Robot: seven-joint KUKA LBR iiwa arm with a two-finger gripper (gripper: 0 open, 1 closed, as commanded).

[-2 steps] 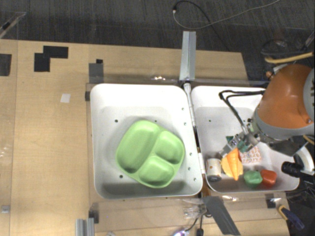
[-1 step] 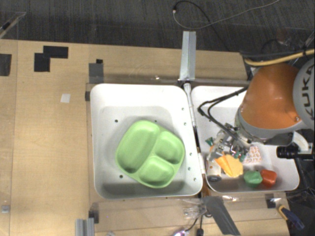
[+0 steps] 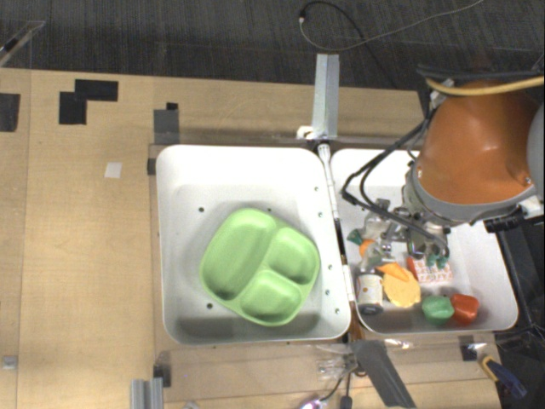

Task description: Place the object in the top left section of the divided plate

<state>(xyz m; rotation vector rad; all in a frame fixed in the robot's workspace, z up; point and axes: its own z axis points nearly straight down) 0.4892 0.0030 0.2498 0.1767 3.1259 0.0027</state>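
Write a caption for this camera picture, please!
Robot arm over the right bin of toys; green divided plate waits.

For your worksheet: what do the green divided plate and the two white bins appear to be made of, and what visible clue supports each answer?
Green divided plate: probably moulded plastic with a matte finish; uniform colour, soft rounded section ridges, no sharp glare.
Left white bin and right white bin: probably plastic or coated metal, smooth and slightly glossy; even white walls with rounded corners. The view leaves it open which.
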